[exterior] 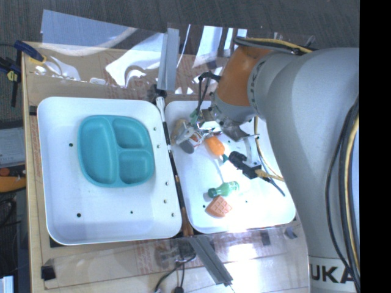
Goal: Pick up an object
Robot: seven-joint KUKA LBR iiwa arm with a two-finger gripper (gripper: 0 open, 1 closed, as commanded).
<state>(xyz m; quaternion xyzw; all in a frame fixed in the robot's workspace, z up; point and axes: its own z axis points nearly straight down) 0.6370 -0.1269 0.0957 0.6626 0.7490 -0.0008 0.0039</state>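
The gripper [194, 129] is seen low in the top left corner of the right bin [278, 215]; whether anything is held cannot be told. An orange ball [214, 146] lies just beside it. A green bottle [222, 190] and an orange waffle [219, 207] lie lower down. A blue tray [116, 149] sits in the left bin [61, 215].

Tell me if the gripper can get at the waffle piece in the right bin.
Probably yes. The waffle piece lies apart from the other items near the front of the right bin, open from above; the gripper sits at the far end.
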